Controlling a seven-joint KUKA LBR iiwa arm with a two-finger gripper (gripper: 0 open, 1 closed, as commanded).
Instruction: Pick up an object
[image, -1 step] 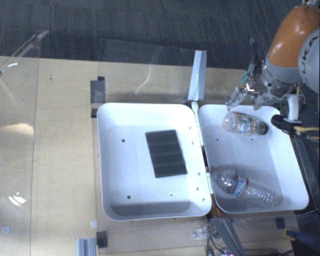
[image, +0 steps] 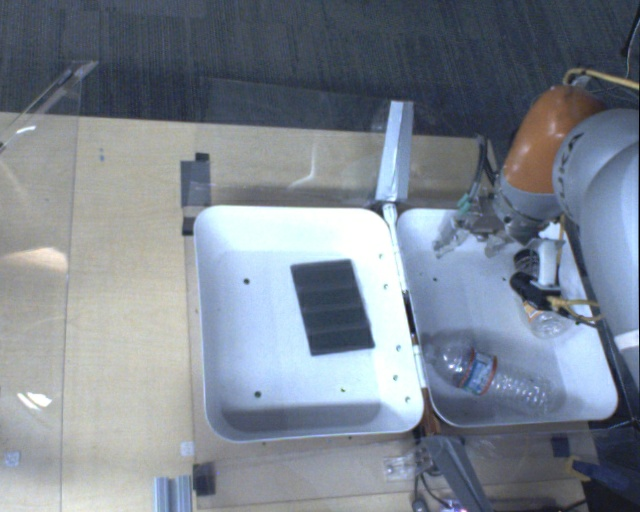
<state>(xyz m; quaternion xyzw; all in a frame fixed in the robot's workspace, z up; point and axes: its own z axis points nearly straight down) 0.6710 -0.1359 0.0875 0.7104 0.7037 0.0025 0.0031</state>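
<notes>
Toward the upper right of the frame, the gripper (image: 468, 226) is hovering over the far end of the right bin (image: 430, 270), its fingers looking spread and gripping nothing. The reach seems to be under way, with no grasp made yet. Next, I judge, it is needing to travel toward the lower part of the frame and descend on the plastic bottle (image: 490, 374) (clear, so hard to outline), which is lying on its side near that bin's lower edge. Centre frame, the left bin (image: 230, 300) is holding a dark ridged pad (image: 332, 306), lying flat.
</notes>
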